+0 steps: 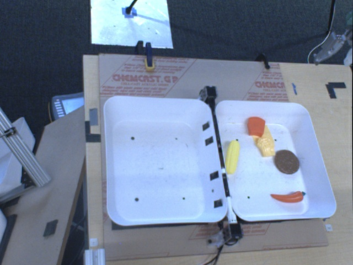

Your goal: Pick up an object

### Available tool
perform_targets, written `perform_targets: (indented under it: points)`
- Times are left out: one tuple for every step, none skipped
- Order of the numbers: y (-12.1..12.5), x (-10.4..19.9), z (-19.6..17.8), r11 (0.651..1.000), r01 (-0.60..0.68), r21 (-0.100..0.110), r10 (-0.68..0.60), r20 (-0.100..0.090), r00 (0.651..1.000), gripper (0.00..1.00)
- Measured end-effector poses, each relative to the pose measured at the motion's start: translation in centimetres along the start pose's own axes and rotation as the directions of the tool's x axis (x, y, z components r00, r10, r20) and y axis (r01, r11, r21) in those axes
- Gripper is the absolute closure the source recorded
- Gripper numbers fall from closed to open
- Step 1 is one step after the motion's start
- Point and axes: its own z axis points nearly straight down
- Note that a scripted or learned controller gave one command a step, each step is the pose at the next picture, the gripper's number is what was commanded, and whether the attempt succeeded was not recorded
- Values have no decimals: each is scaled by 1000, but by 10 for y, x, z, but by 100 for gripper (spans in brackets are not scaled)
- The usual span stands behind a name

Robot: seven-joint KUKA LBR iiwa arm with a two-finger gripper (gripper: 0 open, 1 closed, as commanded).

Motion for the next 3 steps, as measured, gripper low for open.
perform_targets:
  points:
    - [1, 66, -120, 1000, 7, -7, -7, -1, 1000, 0]
    - [2, 131, -123, 1000, 6, 7, -6, -5, 1000, 0]
    - [0, 175, -122, 1000, 4, 8, -4, -5, 1000, 0]
